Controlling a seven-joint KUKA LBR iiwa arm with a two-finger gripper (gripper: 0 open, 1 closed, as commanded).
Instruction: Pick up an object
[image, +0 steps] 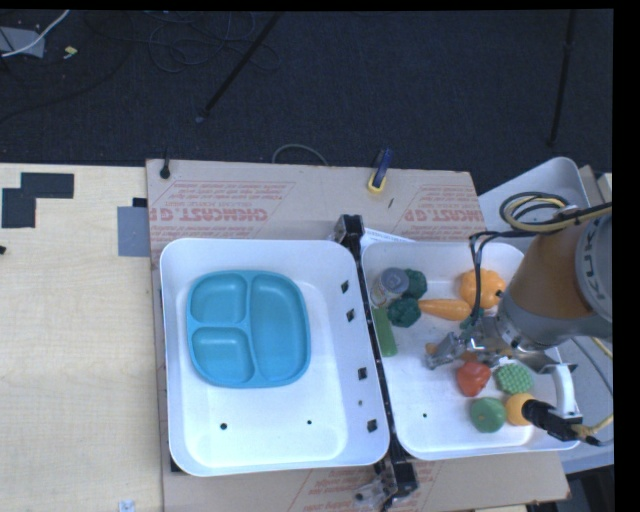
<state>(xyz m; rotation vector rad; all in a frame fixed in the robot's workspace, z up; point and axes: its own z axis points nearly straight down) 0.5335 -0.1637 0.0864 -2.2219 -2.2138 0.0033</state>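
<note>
grey metal, with an orange band above the wrist, marks the arm (560, 285), which reaches in over the right bin (425, 435). the gripper (447, 350) hangs low over that bin's middle, its tips pointing toward the divider between the bins; whether the tips are apart or together cannot be told, and nothing is visibly held between them.

items logged relative to the gripper:
- red round object (473, 378): just below and slightly right of the tips, near them but contact cannot be confirmed.
- orange carrot-like piece (445, 309): just above the tips, lying across the bin.
- dark green leafy object (405, 312): above and to the left, beside the carrot piece's end.
- grey-and-green round piece (397, 281): further above, toward the bin's top wall.
- light green strip (384, 331): to the left, along the bin's wall.
- orange fruit (481, 287): above and right, partly behind the arm's cables.
- green textured disc (514, 378): right of the red object.
- green rounded object (487, 414): below, near the bin's lower wall (a yellow-orange piece (520, 408) sits just beside it).

well to the left, the left bin (200, 420) bears a blue divided plate (247, 329).
</note>
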